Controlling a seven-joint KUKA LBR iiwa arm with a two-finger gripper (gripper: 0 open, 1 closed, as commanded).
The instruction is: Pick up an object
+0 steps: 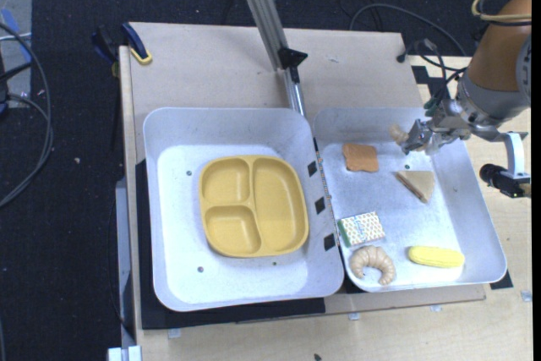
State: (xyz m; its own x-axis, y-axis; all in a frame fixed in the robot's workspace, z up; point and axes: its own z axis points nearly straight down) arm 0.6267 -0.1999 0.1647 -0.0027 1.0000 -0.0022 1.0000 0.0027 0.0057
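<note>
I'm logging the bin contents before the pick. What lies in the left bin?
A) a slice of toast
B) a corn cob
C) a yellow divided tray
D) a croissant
C: the yellow divided tray sits alone in the left bin, while the croissant, corn cob and toast lie in the right bin.

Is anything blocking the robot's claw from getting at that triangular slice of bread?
Nothing visible does. The gripper hangs over the upper part of the right bin, and the triangular bread slice lies just below it in the view, with bare bin floor between. The toast-like piece sits off to the side, apart.
</note>
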